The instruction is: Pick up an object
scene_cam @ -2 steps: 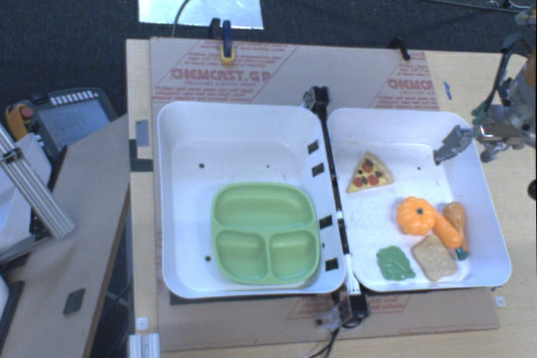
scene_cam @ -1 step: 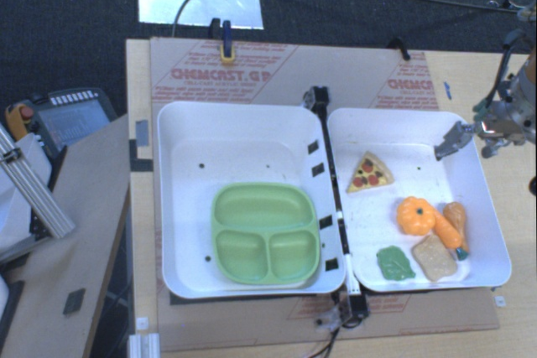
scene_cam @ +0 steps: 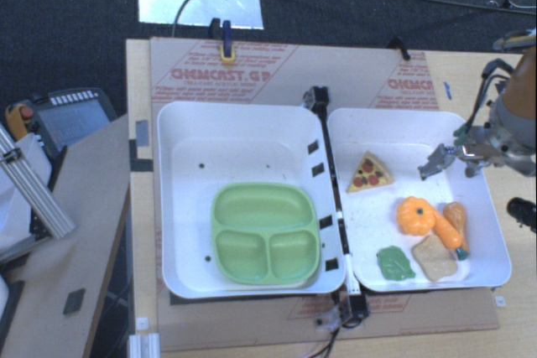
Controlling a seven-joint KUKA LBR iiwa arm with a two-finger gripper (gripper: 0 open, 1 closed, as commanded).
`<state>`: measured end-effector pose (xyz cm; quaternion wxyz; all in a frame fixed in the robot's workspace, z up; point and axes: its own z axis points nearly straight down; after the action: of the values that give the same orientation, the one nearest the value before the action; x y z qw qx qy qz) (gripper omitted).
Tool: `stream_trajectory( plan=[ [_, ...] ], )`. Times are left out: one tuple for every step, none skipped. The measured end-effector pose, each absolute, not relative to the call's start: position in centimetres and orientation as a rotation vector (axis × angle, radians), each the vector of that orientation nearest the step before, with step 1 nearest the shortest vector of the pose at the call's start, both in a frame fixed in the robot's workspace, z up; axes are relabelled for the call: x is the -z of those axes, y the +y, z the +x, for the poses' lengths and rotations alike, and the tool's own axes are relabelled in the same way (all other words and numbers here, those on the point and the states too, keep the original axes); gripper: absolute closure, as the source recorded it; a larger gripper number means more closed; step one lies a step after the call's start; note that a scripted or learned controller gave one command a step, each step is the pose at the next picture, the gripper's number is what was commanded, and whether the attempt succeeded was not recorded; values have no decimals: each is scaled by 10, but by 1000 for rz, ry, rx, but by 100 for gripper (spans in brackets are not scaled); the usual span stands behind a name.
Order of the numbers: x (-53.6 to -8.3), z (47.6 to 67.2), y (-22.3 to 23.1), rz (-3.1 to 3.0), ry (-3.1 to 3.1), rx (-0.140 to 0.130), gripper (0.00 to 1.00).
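Note:
The right bin (scene_cam: 394,126) holds a pizza slice (scene_cam: 370,173), an orange pumpkin (scene_cam: 417,215), a carrot-like orange piece (scene_cam: 454,224), a green leafy piece (scene_cam: 394,263) and a tan bread piece (scene_cam: 435,257). My gripper (scene_cam: 451,163) hangs over the bin's right side, above and a little right of the pumpkin. Its two fingers stand spread apart and open, with nothing between them. One fingertip (scene_cam: 429,167) points left toward the pizza slice.
The left bin (scene_cam: 193,138) bears a green divided plate (scene_cam: 265,232). A black divider strip (scene_cam: 327,180) runs between the bins. A grey pendant (scene_cam: 71,121) and a metal rail (scene_cam: 33,189) lie off the bench to the left.

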<state>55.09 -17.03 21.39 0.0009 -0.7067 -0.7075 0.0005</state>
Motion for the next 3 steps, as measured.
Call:
stream_trajectory(
  plan=[
    [-169,550,-162,-2219,-2222,-1,0],
    [-108,553,-166,-2219,-2221,-2,0],
    [-122,555,-166,-2222,-2226,2,100]
  ],
)
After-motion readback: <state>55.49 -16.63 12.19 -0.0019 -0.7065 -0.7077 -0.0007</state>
